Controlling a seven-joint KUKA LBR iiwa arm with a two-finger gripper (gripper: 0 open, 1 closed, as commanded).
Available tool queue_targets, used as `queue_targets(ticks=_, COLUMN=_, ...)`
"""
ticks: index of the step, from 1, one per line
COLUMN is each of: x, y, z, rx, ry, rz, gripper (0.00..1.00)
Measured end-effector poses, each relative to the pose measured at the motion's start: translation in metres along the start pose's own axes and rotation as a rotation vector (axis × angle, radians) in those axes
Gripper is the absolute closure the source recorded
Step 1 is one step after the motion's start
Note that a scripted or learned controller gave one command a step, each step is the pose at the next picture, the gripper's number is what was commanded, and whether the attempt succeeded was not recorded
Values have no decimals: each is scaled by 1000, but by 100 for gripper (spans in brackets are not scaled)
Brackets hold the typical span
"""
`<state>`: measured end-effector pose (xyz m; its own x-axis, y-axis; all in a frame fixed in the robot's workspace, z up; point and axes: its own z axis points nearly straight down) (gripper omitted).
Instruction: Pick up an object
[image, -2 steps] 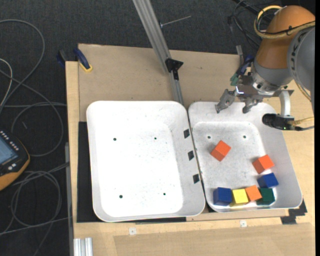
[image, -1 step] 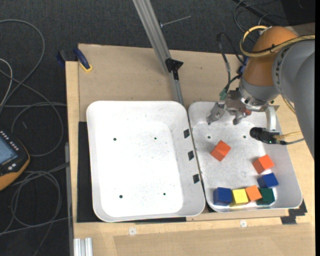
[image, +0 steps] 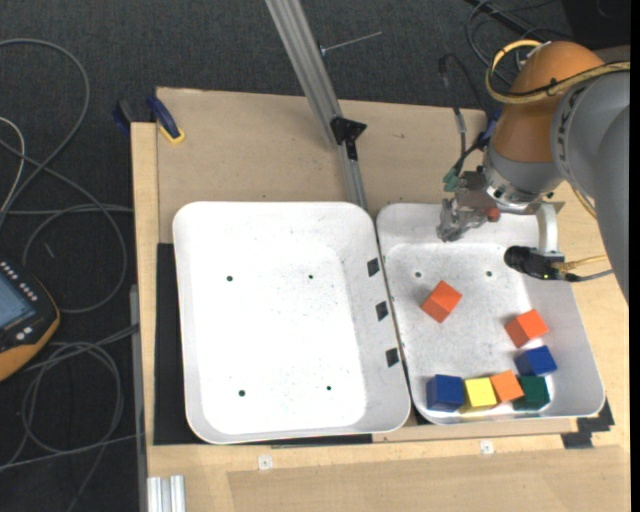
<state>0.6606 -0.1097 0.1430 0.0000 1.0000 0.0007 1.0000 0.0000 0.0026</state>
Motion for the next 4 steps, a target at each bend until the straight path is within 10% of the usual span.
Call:
queue_targets(ticks=2, x=-4, y=-2, z=-75, rx=-2, ry=-1, rz=-1, gripper=100)
queue_targets(ticks=4, x=93, y=-47, z=-103, rx=4, ry=3, rz=-6, gripper=100)
